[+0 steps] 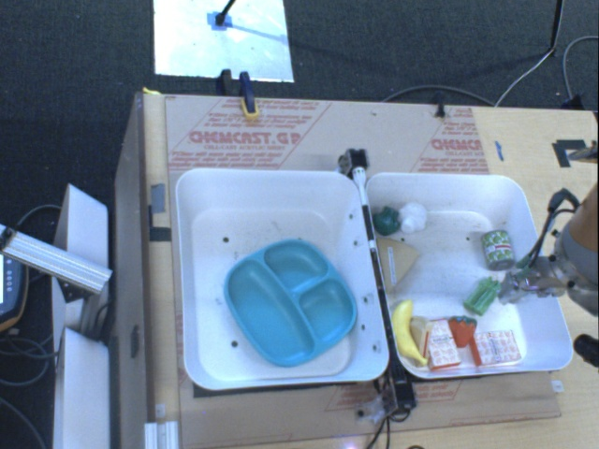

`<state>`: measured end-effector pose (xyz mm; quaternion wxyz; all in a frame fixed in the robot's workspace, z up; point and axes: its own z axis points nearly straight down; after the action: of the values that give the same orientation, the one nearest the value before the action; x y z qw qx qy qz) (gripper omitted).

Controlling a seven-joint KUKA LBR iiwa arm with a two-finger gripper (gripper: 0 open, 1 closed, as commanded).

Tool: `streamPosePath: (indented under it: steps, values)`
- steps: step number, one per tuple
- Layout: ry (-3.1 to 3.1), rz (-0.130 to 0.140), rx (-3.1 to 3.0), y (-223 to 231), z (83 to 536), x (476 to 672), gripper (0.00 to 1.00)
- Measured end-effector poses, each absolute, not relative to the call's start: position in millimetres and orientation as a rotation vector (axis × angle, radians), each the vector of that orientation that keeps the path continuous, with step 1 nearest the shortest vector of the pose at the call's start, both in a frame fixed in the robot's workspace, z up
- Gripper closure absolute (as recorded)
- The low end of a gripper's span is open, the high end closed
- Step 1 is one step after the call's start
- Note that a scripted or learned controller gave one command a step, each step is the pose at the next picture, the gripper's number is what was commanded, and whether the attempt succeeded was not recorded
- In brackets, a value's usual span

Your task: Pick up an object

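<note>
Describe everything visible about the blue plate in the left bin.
The blue plate is a light blue, plastic-looking divided tray with rounded corners and three compartments: one long, two smaller. It lies flat, right way up, turned at a slant, on the floor of the left bin, toward its front right. Nothing rests in it, and the gripper is over the other bin.

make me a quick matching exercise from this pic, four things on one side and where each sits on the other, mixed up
Things:
1. blue divided plate
2. banana
3. green can
4. white ball

Places:
A. right bin, near its right wall
B. left bin, middle
C. right bin, front left, along the divider
D. right bin, back left, beside a dark green thing

Pairs: 1-B, 2-C, 3-A, 4-D
</note>
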<state>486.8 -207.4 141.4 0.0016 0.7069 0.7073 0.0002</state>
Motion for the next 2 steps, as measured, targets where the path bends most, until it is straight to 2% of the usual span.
streamPosePath:
  steps: [1,2]
  values:
    - [2.223,0.004,2.213,-205.9,85.5,539.8,0.00]
    - [2.222,0.005,2.212,-206.5,212.0,578.2,0.00]
